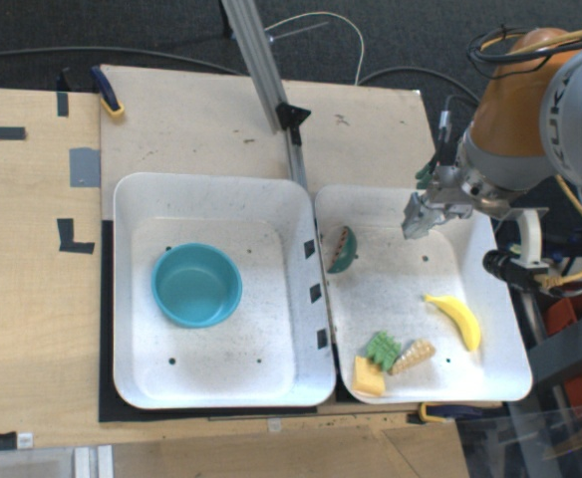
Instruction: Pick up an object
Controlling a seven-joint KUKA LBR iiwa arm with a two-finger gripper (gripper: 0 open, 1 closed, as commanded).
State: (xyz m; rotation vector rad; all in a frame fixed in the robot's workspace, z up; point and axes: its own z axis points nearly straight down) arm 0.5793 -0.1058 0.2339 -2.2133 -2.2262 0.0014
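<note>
The right bin [490, 386] holds a yellow banana [457, 320] near its right side, a green leafy toy [381, 348], a tan cone-shaped piece [413, 356] and a yellow block [368, 377] at the front, and a green and red slice [343, 249] by the left wall. My gripper [418, 222] hangs over the back right part of this bin, above and left of the banana. Nothing shows between its fingers.
The left bin [132, 366] holds a teal bowl [197, 285]. A grey metal pole [256, 53] slants down to the divider between the bins. Cables run over the dark floor at the back. A blue and yellow clamp [108, 92] sits at the board's back left corner.
</note>
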